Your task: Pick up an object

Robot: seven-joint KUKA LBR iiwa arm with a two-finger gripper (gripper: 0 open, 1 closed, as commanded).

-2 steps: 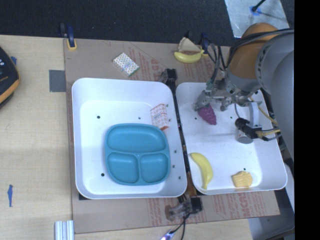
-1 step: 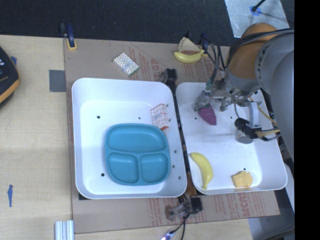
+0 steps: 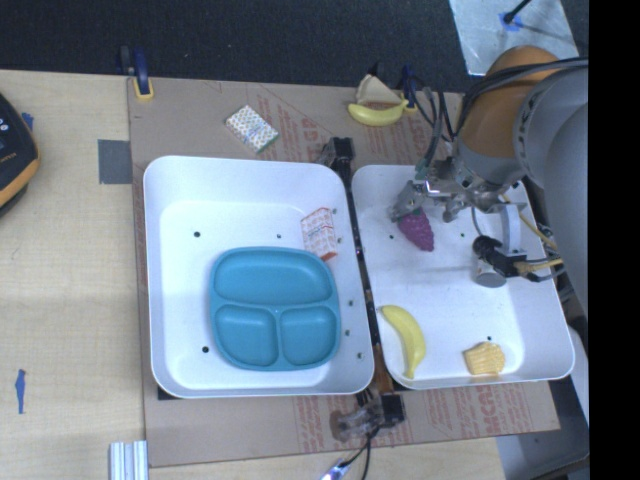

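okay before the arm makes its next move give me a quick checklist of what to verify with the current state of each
1. Gripper is over the right bin: ok, it sits at the bin's upper left part.
2. A target is close: ok, the purple object lies right below the gripper.
3. Purple object is between the jaws: cannot tell, the wrist hides the contact.
4. Jaws open or shut: cannot tell from this angle.
5. Other items clear of the target: ok, the banana and the yellow piece lie apart along the bin's near edge.
6. Left bin out of the way: ok, its blue tray and small packet are apart from the arm.
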